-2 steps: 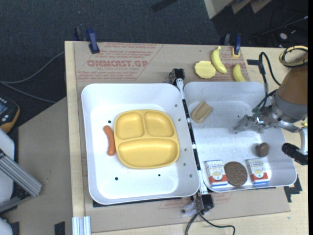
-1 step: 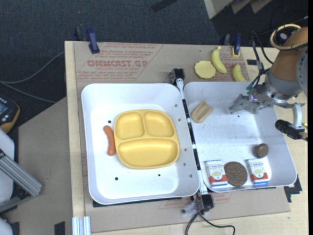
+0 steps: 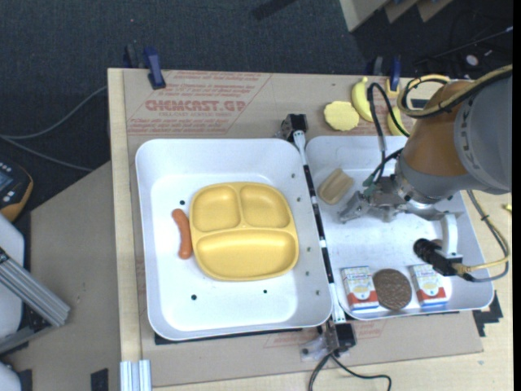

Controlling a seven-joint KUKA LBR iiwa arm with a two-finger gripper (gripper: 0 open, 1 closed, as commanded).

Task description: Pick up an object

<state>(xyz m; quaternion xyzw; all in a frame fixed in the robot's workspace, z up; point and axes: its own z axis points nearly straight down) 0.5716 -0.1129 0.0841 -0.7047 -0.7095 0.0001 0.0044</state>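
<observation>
The tan block (image 3: 334, 186) lies in the right bin (image 3: 480, 300), near the wall by the left bin. It sits just up and left of my claw (image 3: 352, 213). My claw holds nothing; I cannot tell how wide it is.

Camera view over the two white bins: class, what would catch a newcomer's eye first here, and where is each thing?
Most striking is the yellow three-compartment plastic plate in the middle of the left white bin, with an orange toy hot dog lying beside its left edge. In the right white bin, the grey arm with the orange band holds its gripper low, next to a tan bread-like block.
</observation>
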